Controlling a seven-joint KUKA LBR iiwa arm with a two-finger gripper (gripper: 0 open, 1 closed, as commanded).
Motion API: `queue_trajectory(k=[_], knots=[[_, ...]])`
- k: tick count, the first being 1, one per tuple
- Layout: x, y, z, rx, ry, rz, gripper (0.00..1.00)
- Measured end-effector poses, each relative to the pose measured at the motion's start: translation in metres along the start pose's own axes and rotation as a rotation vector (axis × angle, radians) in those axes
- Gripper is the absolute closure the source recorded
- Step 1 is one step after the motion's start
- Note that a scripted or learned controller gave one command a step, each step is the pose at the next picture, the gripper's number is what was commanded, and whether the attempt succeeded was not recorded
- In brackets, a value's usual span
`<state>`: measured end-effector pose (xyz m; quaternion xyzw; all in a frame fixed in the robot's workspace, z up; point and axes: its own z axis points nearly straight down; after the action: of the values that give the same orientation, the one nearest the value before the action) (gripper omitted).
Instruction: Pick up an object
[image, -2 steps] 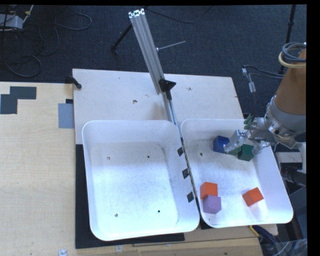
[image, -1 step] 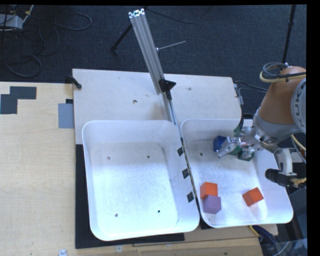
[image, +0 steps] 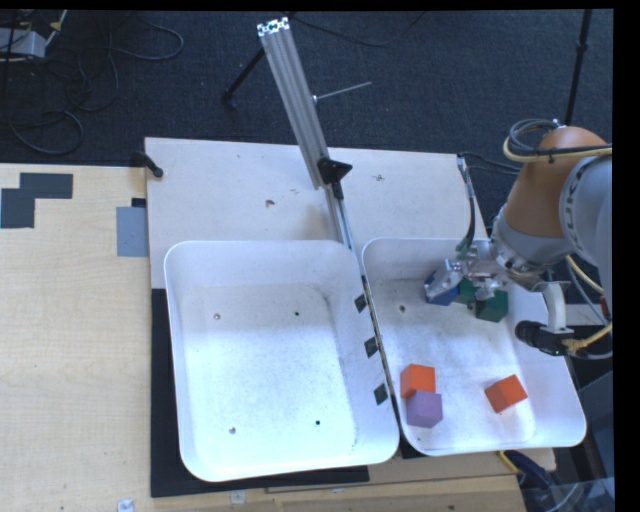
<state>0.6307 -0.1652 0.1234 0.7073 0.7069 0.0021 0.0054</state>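
My gripper (image: 462, 287) hangs low over the back of the right bin (image: 560, 425), reaching in from the right. A dark green block (image: 489, 303) lies right beside it, touching or partly under the fingers. A bluish object (image: 438, 291) shows at the gripper's left tip. Whether either is held I cannot tell. Nearer the front of this bin sit an orange cube (image: 418, 380), a purple cube (image: 424, 408) against it, and another orange cube (image: 506, 393) to the right.
The left bin (image: 200, 270) adjoins the right one along a divider with black clips (image: 370, 345). A slanted metal rail (image: 300, 110) rises from the back. A black cable connector (image: 545, 338) hangs by the arm at the right rim.
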Motion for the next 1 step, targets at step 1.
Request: queue_trajectory(k=[1], knots=[[0.0002, 0.0221, 0.0086, -0.01, -0.005, 0.0, 0.0]])
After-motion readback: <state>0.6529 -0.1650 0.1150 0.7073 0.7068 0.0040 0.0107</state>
